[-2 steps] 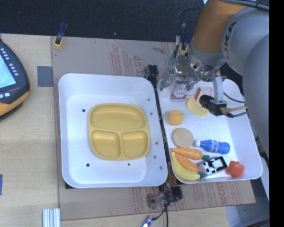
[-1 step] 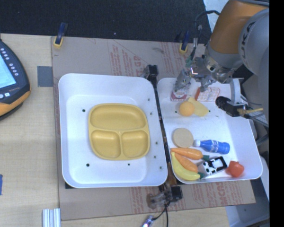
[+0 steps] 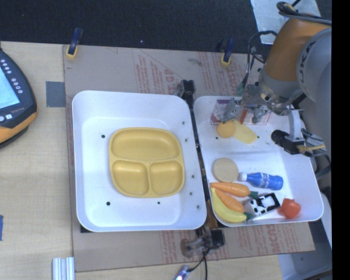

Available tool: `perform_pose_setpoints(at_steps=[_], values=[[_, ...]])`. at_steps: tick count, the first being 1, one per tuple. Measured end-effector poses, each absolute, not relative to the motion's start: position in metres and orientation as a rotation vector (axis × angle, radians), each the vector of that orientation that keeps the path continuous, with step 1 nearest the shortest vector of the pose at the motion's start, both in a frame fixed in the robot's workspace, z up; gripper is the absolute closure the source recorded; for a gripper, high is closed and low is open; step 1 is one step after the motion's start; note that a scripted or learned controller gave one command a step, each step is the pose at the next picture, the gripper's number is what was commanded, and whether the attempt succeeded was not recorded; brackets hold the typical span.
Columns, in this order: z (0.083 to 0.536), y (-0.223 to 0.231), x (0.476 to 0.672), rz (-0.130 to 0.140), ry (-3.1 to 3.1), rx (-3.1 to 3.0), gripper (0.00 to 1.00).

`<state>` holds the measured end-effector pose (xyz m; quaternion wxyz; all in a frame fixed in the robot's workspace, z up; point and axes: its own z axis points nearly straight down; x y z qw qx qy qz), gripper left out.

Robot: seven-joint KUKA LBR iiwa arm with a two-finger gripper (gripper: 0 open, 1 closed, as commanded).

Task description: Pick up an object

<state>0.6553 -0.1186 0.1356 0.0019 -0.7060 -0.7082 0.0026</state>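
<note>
1. The gripper (image 3: 243, 111) hangs over the far corner of the right bin (image 3: 311, 174), near the divide between the bins. Its two fingers (image 3: 233, 107) point down with a gap between them, and nothing sits in that gap.
2. Just below the fingertips lies one small round orange-yellow piece (image 3: 226, 129), touching one pale yellow block (image 3: 245, 134) beside it. A pink-and-white flat packet (image 3: 221, 109) lies under the gripper at the bin's far edge.
3. The grey arm (image 3: 312, 57), with its orange band (image 3: 291, 45), comes in over the right bin's far right corner.
4. In the middle of the right bin lie one tan flat disc (image 3: 225, 169) and one blue bottle (image 3: 263, 181) with a white cap, lying on its side just beside the disc.
5. Along the right bin's near edge lie one orange carrot (image 3: 232, 188), one yellow banana (image 3: 226, 210) curving against it, one black-and-white patched toy (image 3: 263, 205), and one red-orange piece (image 3: 289, 208) at the near right corner.
6. The left bin (image 3: 90, 156) holds one yellow plastic tray (image 3: 146, 161), smooth with rounded corners and three compartments: one wide at the far side, two smaller at the near side.
7. Both bins are white, shallow and glossy, side by side on a brown sheet (image 3: 134, 69) on the bench.
8. One orange-and-black handheld pendant (image 3: 6, 98) lies at the bench's left edge.
</note>
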Motion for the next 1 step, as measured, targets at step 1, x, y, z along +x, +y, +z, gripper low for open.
perform_pose_setpoints(at_steps=[1], values=[[0.0912,-0.0922,0.6557,0.007,-2.225,-2.213,0.00]])
